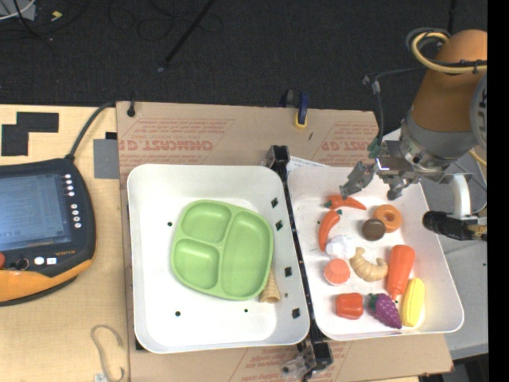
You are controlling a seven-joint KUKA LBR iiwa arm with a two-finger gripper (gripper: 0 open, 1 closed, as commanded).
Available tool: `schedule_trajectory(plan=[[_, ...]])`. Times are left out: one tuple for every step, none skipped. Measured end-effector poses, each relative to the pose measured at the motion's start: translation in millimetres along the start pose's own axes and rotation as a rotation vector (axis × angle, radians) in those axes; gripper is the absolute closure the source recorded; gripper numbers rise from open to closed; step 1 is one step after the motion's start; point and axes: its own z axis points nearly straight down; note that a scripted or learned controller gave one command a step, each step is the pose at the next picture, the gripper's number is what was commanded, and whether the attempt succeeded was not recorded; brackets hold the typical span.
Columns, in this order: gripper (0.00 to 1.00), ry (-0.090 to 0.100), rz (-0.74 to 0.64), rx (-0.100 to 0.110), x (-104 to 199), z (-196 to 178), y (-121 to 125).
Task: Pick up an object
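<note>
fingers: two dark fingers [355, 181] spread wide, nothing between them, tips angled down over the right bin's far edge
gripper: gripper [374, 187] poised just above the toy food, nearest the red chili [347, 203]
wrist: tilted, orange band [441, 94] above it, arm [445, 126] leaning in from the right
right bin: right bin [450, 305] holds carrot [398, 270], donut [388, 216], croissant [369, 266], grapes [385, 309], corn [413, 302], all loose on its floor
left bin: left bin [151, 293] carries a green divided plate [223, 249], cone [270, 287] at its edge
</note>
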Motion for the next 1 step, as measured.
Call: schedule_trajectory(plan=[[0.0, -0.002, -0.002, -0.014, -0.1, -7.8, 2.2]])
